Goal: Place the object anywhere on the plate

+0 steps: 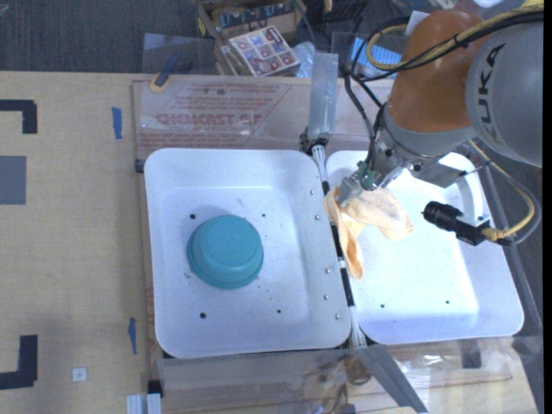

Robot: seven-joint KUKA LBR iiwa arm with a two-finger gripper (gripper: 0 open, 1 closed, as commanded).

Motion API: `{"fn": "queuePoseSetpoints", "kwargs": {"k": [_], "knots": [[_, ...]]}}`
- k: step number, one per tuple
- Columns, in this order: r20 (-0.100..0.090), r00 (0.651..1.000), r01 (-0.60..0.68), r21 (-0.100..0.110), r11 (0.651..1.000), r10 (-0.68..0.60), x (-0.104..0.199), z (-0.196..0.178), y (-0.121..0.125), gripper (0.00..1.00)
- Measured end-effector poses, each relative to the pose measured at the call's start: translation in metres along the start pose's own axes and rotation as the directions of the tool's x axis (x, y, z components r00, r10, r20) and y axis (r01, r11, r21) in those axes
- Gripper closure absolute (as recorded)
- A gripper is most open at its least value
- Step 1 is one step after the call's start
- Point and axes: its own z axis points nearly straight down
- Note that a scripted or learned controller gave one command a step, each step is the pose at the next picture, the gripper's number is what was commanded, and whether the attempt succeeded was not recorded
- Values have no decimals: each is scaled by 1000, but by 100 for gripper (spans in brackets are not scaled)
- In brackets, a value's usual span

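The left bin [164,179] holds a teal plate [226,250] — upside down. In the right bin [466,309], the end effector [360,185] pinches a yellow cloth [373,214].

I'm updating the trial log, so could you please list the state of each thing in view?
Pincer: low over the right bin, at the cloth's top edge.
Yellow cloth: crumpled, draped over the divider between the bins.
Teal plate: upside down in the left bin, nothing on it.
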Motion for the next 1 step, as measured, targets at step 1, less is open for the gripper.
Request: {"fn": "queuePoseSetpoints", "kwargs": {"k": [1], "knots": [[1, 922, 388, -1, 922, -388, 36, 8, 31, 100]]}}
